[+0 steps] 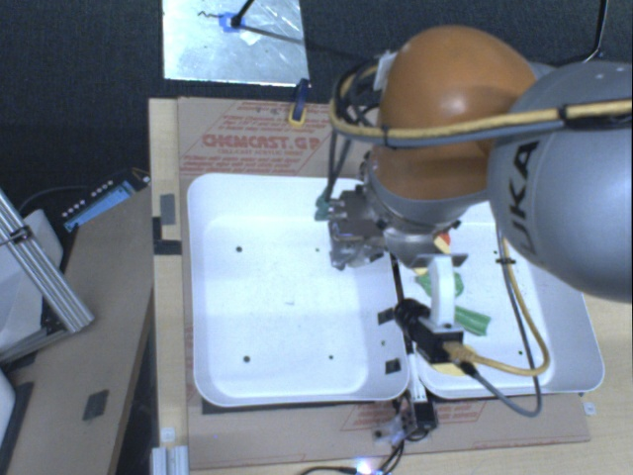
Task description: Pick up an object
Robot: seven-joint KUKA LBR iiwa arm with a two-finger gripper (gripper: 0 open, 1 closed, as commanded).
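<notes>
My gripper [348, 234] hangs over the right edge of the left white bin [233, 212], by the divide between the two bins. The large orange and grey wrist above hides most of it. In the right white bin [569, 356] lies a green object [469, 320], just right of the gripper and partly covered by the robot. A small red and yellow scrap [448, 234] peeks out under the wrist in the same bin. I see nothing between the gripper and the bin floor.
Both bins rest on a cardboard sheet [252, 139] with red print. A shiny square plate [233, 26] lies beyond it at the back. A yellow clip [297, 115] stands at the cardboard's far edge. Aluminium framing [40, 275] stands to the left.
</notes>
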